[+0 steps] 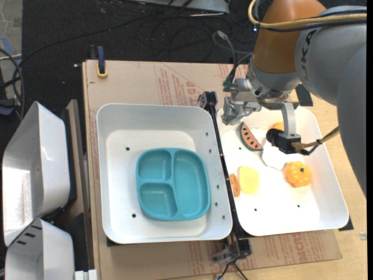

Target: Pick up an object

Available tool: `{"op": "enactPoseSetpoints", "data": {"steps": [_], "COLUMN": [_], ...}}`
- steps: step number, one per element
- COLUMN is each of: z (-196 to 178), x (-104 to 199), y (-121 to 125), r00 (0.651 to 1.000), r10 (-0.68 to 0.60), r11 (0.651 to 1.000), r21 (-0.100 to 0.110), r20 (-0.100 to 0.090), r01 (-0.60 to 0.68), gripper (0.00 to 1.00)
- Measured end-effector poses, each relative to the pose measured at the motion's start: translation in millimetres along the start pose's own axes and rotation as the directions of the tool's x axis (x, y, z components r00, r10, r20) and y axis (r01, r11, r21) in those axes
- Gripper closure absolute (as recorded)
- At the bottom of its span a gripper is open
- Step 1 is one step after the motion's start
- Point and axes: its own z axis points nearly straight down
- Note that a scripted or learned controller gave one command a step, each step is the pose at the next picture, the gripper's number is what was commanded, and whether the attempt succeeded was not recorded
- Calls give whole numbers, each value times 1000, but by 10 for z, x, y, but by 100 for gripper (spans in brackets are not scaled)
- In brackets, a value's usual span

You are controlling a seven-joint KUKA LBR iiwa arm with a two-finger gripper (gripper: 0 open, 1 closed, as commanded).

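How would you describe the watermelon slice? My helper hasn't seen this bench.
Find the right-hand white bin. Near its upper left, just below the gripper, lies the watermelon slice: the only red-and-green wedge with dark seeds, unlike the yellow and orange pieces nearby.

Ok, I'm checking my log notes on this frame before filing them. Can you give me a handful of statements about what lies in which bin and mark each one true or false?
1. The teal divided tray lies in the left bin. True.
2. The watermelon slice lies on the teal tray. False: it lies in the right bin, near its top left corner.
3. The orange pumpkin-like toy is in the right bin. True.
4. The yellow piece sits in the left bin. False: it is in the right bin, beside a small orange piece.
5. The arm hangs over the left bin. False: it is above the right bin.
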Motion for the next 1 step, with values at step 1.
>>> {"op": "enactPoseSetpoints", "data": {"steps": [1], "z": [-10], "x": [493], "y": [84], "r00": [1000], "r10": [1], "r11": [1000], "r21": [-1], "r20": [1], "r01": [-1], "gripper": [100]}}
